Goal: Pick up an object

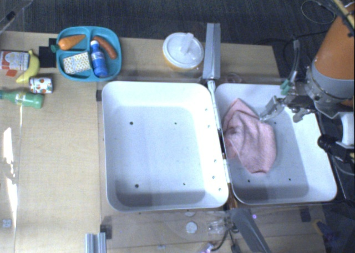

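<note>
The arm point(333, 57) is a thick rounded body with a broad orange band at the top, curved like a dome, and a pale grey ring beneath it. Under the ring sits a darker grey wrist block with small metal brackets and fittings, and a small teal-green part shows on its left side. Thin black cables loop above and beside the orange band, and one dark cable runs down along the left of the wrist. The gripper point(270, 109) is slim and metallic grey, tapering to narrow, shiny fingers point(267, 111). More black parts and cabling hang below the wrist, too dim to tell apart.
</note>
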{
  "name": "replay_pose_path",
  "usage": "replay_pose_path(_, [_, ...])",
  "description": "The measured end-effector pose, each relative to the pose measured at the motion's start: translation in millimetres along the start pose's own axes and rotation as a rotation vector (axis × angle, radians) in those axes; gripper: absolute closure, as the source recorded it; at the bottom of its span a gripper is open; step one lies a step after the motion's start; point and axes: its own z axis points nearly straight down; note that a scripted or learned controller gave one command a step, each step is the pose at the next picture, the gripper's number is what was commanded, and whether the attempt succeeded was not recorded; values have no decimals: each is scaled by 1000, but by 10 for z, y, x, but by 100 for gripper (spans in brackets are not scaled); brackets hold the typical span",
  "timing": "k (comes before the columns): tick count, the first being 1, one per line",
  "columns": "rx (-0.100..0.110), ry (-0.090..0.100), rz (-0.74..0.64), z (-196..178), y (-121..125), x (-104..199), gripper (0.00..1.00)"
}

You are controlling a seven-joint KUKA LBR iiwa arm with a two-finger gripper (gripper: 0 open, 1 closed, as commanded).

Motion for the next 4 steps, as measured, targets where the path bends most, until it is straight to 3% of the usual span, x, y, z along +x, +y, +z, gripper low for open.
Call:
replay_pose_path(1, [0,-1,-73,916,342,-410,0])
replay_pose_path(2, [-10,-3,-186,1880,510,-722,0])
replay_pose_path(3, [-14,-3,-188,1770,529,-707,100])
replay_pose_path(4, [-5,-2,-378,738,498,-7,100])
